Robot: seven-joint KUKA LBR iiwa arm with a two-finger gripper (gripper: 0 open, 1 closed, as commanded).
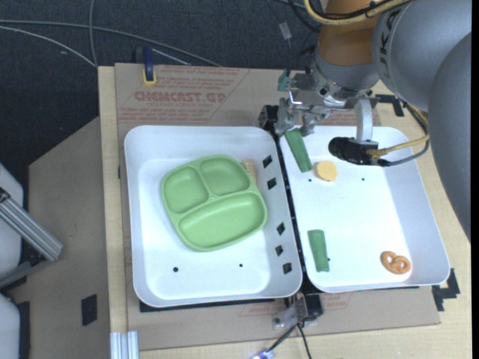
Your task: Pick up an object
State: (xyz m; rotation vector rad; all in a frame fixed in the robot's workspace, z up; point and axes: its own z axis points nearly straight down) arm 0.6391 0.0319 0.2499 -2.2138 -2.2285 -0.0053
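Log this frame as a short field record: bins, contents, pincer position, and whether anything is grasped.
left bin: green divided plate, with a small tan item at its upper right edge
right bin: green stick near the front, pretzel at front right, round yellow piece near the back
pincer: at the back left corner of the right bin
grasp: a second green stick sits tilted right under the pincer; a hold cannot be confirmed

Cardboard sheet (187,88) under white bins (142,200)
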